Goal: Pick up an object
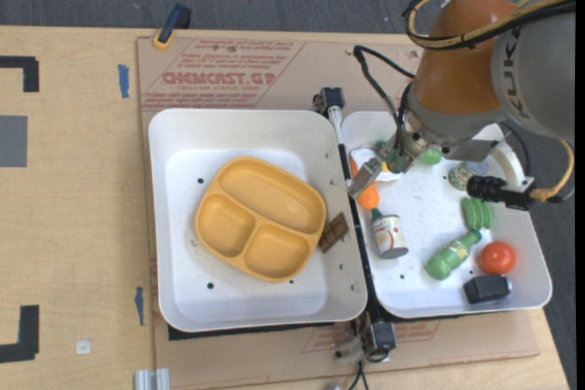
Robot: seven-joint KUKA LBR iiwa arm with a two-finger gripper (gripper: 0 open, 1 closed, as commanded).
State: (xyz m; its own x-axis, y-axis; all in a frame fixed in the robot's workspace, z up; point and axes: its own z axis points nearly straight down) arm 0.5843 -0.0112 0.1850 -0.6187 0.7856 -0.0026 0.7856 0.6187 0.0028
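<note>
One orange object [367, 197] sits seemingly just below the hand [370, 171].

Hidden and unclear from my seat

The arm [475, 59] covers the right bin's [530, 297] far corner; I can't make out the small items under its wrist.

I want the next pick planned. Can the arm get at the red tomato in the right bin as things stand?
Probably yes. The red tomato lies uncovered near the right bin's lower right, with only a green bottle and a black block beside it, and the gripper hangs over the same bin.
</note>
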